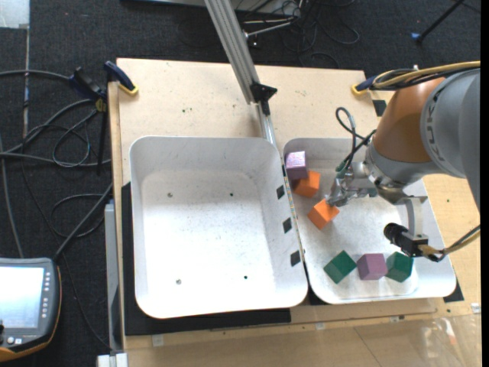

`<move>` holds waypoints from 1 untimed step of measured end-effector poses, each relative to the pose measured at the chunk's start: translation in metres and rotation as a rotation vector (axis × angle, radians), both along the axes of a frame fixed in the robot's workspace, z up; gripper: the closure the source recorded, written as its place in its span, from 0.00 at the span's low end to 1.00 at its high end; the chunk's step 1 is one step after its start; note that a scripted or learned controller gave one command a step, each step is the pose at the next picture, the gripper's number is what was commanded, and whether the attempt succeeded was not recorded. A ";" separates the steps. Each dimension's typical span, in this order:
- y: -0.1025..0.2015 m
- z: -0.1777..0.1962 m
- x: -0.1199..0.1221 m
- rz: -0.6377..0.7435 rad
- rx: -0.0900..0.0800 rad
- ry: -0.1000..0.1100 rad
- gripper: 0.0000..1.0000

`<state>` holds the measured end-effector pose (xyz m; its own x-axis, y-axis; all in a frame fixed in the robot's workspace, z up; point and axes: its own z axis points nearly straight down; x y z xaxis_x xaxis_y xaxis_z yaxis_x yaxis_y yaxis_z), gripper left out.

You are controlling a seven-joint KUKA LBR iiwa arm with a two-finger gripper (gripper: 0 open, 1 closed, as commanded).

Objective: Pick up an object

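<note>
Down at the near end of the right bin (439,281), well below the hand, three blocks sit in a row: a green block (339,267), a purple block (372,266) and another green block (399,267). Above them is the hand (334,198), at the end of the big grey and orange arm (428,132). Its tips come down right at the top of an orange block (323,213) and seem to touch it. I cannot tell if the hand is spread or pressed together, or if the block is between its tips. That orange block is small, bright and turned a bit on its corner. Just up and left of the hand are a second orange block (308,183) and a light purple block (296,160), touching each other by the bin wall. Left of the hand sits the left bin (145,228), on the tan bench (191,98)
</note>
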<state>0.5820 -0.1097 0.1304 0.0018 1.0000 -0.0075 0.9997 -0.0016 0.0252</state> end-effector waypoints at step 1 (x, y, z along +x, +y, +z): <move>-0.004 0.063 0.003 0.004 0.006 0.018 1.00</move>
